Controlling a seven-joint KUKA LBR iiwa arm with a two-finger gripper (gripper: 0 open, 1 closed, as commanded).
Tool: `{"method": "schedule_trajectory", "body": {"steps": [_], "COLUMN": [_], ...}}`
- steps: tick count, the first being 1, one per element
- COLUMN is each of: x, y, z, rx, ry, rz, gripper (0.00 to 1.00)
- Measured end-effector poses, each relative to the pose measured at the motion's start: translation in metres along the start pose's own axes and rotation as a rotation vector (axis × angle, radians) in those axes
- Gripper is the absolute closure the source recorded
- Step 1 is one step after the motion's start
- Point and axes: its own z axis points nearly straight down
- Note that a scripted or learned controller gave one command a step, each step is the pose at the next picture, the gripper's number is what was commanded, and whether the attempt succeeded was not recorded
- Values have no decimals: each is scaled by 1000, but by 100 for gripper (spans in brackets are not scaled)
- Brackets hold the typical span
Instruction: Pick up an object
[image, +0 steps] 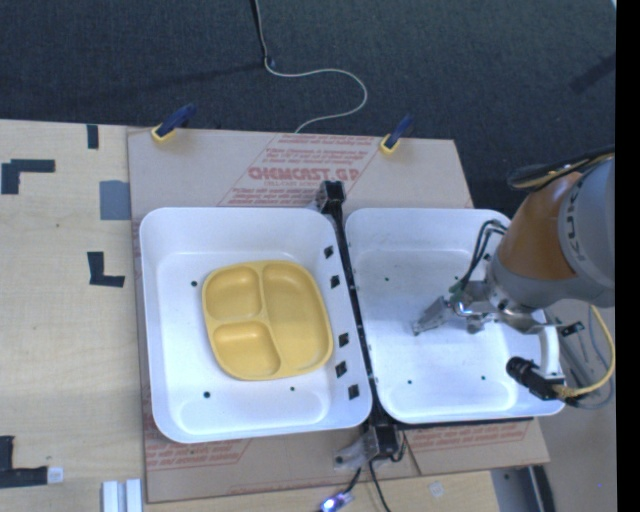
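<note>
The yellow divided plate (267, 321) lies flat in the left bin (160, 240), well apart from the gripper (425, 324); it looks light, stiff and slick, best pinched at its raised rim; I cannot tell the claw's state

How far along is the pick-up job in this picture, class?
Done: nothing looks picked up; the yellow divided plate lies flat in the left bin. In hand: the gripper is low over the right bin, nothing visible between its fingers. Left: reaching, grasping and lifting an object.
</note>
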Motion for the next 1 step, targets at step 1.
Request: {"method": "schedule_trajectory", "body": {"steps": [1], "x": [0], "y": [0], "z": [-10], "rx": [-1], "ry": [-2], "rz": [0], "gripper": [100]}}
